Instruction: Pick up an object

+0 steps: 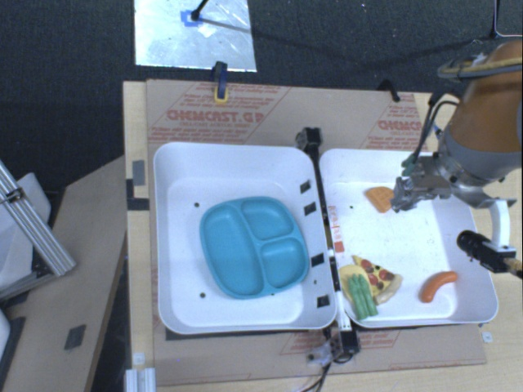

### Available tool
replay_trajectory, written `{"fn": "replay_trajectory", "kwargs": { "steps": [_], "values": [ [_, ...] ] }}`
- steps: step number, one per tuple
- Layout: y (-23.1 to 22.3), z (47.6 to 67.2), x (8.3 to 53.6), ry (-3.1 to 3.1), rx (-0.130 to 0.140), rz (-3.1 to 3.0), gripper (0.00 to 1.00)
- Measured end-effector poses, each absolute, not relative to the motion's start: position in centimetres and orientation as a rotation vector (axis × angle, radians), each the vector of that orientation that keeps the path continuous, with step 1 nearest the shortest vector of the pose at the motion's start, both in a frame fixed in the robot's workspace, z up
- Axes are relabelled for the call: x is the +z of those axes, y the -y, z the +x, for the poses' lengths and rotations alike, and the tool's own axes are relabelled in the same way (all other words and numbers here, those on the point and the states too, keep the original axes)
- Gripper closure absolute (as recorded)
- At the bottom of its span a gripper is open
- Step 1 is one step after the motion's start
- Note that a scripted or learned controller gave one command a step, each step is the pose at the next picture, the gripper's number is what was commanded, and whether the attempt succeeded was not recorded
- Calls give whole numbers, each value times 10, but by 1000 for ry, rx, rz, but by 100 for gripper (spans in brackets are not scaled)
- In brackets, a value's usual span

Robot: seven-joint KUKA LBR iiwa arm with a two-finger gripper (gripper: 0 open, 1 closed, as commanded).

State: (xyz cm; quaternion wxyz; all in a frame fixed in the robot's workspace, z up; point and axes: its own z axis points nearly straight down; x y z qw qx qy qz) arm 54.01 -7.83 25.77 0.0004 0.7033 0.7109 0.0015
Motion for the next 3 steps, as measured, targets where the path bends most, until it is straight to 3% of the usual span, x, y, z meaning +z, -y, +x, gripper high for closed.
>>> {"fn": "replay_trajectory", "kwargs": {
  "steps": [2,3],
  "values": [
    [-14,559,230,-2229,3,2212,100],
    [-62,567,237,-2230,5,2212,100]
  ]
}}
